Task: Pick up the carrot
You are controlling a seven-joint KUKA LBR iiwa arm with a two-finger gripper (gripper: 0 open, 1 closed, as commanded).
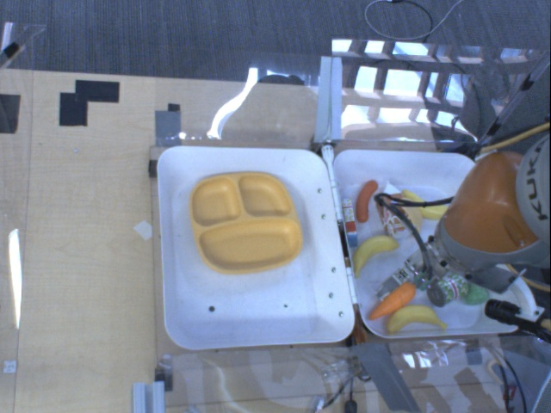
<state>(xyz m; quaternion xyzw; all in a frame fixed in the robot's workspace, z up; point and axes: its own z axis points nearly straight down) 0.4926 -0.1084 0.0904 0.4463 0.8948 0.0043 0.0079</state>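
Note:
The orange carrot [392, 301] lies slantwise near the front of the right bin [405, 166], its thin tip pointing front-left. My gripper [411, 276] hangs low just behind and right of the carrot's thick end, very close to it or touching it. The grey arm with its orange band [489, 212] covers the right part of this bin.
Around the carrot lie a yellow banana [417, 319] in front, another banana [375, 252] behind-left, a red sausage [368, 199] further back and a green item [473, 295] at the right. The left bin [185, 317] holds a yellow divided tray [247, 222].

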